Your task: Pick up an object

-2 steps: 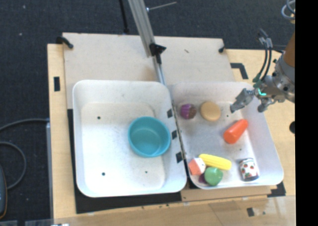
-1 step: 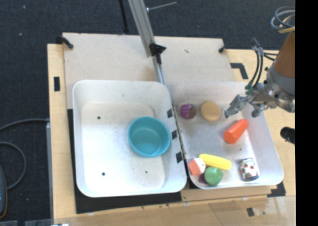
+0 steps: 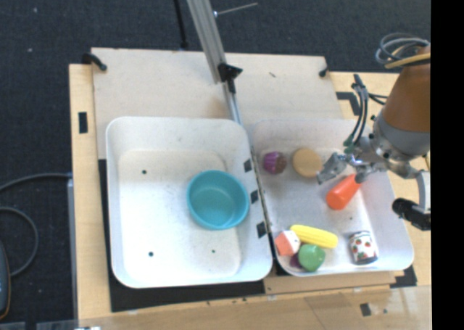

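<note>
Orange object lies just beneath the gripper in the right-hand bin.

The orange object point(image 3: 342, 192), an elongated piece, lies directly below and touching the gripper point(image 3: 348, 165), its long axis slanting from lower left to upper right toward the arm. Whether the fingers are parted or closed cannot be told. Left of the fingers sit a tan round object point(image 3: 307, 162) and a purple one point(image 3: 273, 162), inside the right bin point(image 3: 395, 249).

The grey gripper point(image 3: 339, 167) hovers over the right white bin point(image 3: 384, 245), just above an orange plastic carrot-shaped toy point(image 3: 342, 193). A round tan toy point(image 3: 307, 162) lies just left. The left white bin point(image 3: 134, 140) holds a blue plastic bowl point(image 3: 217, 199).
</note>
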`<action>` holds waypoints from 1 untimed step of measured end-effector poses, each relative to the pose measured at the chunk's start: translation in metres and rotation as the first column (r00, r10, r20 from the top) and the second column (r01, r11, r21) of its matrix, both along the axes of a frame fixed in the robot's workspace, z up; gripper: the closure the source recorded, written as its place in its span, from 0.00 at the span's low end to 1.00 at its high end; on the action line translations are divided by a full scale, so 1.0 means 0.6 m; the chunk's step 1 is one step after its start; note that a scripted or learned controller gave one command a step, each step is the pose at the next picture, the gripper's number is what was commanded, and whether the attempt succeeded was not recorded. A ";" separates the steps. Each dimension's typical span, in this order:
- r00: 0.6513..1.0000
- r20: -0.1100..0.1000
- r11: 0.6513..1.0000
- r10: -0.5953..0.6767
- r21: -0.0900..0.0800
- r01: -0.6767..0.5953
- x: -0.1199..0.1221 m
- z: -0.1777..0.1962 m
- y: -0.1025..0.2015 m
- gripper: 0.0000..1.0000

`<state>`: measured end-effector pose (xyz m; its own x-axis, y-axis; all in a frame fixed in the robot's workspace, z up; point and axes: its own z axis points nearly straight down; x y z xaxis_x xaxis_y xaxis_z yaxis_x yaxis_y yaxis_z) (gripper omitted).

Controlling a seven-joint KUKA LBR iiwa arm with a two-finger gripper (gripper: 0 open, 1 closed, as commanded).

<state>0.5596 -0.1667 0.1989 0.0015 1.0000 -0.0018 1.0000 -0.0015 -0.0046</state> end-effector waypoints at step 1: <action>1.000 0.003 1.000 0.000 -0.001 0.000 0.003 -0.094 -0.019 0.00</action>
